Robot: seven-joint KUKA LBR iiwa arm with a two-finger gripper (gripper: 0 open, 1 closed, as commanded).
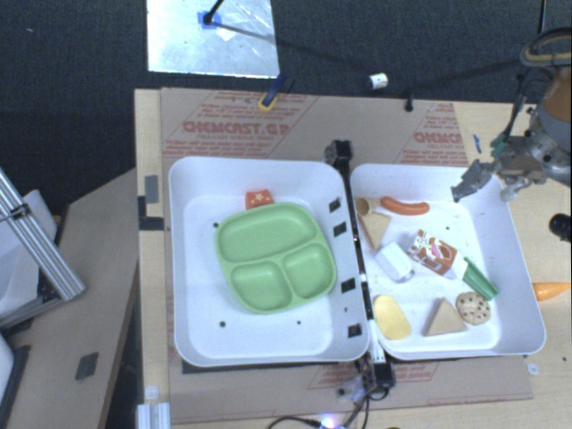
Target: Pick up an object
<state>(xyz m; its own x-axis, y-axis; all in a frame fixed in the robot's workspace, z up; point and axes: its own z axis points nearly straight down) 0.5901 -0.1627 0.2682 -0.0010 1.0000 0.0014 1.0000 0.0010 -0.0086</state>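
The table (223, 119) is brown board printed with red lettering, set on dark carpet (71, 61). The left bin (192, 329) holds a green divided tray (273, 257); the right bin (514, 266) holds toy food (a sausage (404, 206), a cookie (472, 307)). The tool (490, 184) hangs above the right bin's far corner, fingers spread, gripping nothing.

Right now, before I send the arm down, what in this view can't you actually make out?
- Gripper: blurred at the right bin's far corner; finger state unreadable.
- Red block: partly hidden behind the green tray.
- Orange piece: cut off by the right edge.
- Brown packet: print too small to read.
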